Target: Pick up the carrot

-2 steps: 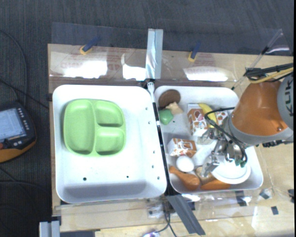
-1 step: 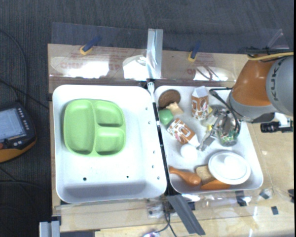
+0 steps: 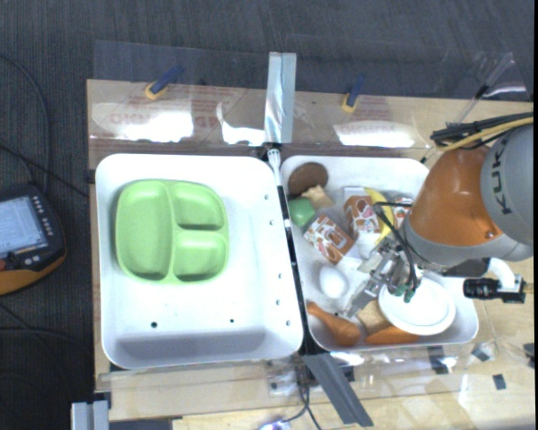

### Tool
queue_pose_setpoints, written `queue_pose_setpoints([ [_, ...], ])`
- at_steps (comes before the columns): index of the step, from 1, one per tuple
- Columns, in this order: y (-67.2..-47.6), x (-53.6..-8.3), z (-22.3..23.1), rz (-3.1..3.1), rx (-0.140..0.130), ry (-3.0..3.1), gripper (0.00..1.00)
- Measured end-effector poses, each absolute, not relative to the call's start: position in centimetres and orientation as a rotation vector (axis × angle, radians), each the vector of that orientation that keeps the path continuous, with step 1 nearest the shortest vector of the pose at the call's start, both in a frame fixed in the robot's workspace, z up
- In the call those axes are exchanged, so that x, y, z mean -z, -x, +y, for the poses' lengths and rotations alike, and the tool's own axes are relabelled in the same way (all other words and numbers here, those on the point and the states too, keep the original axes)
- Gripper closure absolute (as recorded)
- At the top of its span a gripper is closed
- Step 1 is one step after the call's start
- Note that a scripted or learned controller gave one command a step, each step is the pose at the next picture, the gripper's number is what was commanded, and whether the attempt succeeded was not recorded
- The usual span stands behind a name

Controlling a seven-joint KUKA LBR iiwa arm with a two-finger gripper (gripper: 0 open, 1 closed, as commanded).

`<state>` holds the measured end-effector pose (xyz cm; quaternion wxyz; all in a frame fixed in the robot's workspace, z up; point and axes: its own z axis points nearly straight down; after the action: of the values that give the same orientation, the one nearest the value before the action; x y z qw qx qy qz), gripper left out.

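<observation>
Nearest, along the 6 o'clock wall of the right bin [image 3: 466, 325]: the carrot [image 3: 334, 326], a smooth tapered orange root lying flat, with a round white plate [image 3: 423, 310] just at its 3 o'clock. Just above the carrot hangs the metal gripper [image 3: 374, 287], jaws parted and gripping nothing, a white egg [image 3: 333, 283] at its 9 o'clock. Farther, toward 12 o'clock: printed cartons [image 3: 328, 237] and a brown rounded lump [image 3: 307, 176]; the left bin [image 3: 197, 330] holds a glossy green divided tray [image 3: 171, 230].

- We see dark grey carpet [image 3: 251, 16] around a wooden bench [image 3: 108, 97].
- A handheld pendant [image 3: 18, 236] lies on the floor, far left.
- Glare streaks the bench's far edge.
</observation>
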<state>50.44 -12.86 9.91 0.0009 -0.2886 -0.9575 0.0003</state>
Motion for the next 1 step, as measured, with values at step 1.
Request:
queue_pose_setpoints([
  [1,-58.67,-9.02,-18.84,-3.039,0.000,0.860,0.00],
])
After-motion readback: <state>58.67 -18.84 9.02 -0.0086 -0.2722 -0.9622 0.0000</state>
